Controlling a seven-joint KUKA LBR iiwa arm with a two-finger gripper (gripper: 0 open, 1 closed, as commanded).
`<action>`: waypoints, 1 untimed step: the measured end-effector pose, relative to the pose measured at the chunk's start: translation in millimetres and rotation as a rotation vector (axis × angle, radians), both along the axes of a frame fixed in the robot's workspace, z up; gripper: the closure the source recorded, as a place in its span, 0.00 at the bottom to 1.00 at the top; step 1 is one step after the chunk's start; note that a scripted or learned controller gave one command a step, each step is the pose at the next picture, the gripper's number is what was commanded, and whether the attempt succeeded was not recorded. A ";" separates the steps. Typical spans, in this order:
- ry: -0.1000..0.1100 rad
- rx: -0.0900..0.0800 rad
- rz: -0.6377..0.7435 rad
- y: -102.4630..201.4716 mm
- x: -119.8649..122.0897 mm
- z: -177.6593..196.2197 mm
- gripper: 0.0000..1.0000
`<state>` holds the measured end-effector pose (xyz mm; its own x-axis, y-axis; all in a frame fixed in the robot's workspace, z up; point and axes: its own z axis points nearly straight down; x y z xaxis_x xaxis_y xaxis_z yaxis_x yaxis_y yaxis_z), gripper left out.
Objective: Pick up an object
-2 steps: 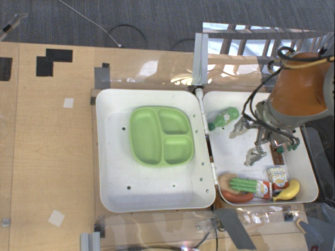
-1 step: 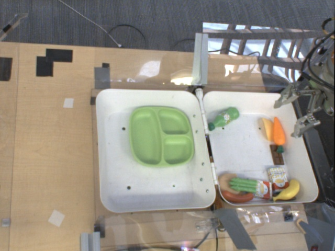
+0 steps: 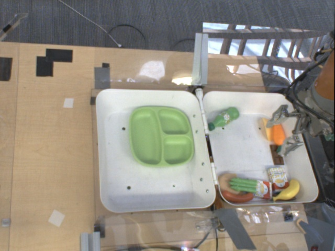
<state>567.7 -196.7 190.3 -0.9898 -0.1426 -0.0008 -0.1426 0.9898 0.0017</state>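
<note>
Divided plate (image 3: 160, 136) in left bin (image 3: 112, 192)

grey metal gripper (image 3: 287, 130), black cables (image 3: 303, 80)

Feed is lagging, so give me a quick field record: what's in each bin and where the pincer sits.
left bin: green divided plate
right bin: green bottle near the top left; orange object by the right wall; banana, small carton and green beans along the bottom edge
pincer: at the right wall, fingers open around the orange object
</note>
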 end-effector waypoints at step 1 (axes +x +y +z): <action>-0.012 -0.004 -0.010 -7.9 -3.4 -91.5 0.00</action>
<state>564.3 -204.6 98.8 -0.9910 -0.1330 -0.0125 -0.1329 0.9911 -0.0041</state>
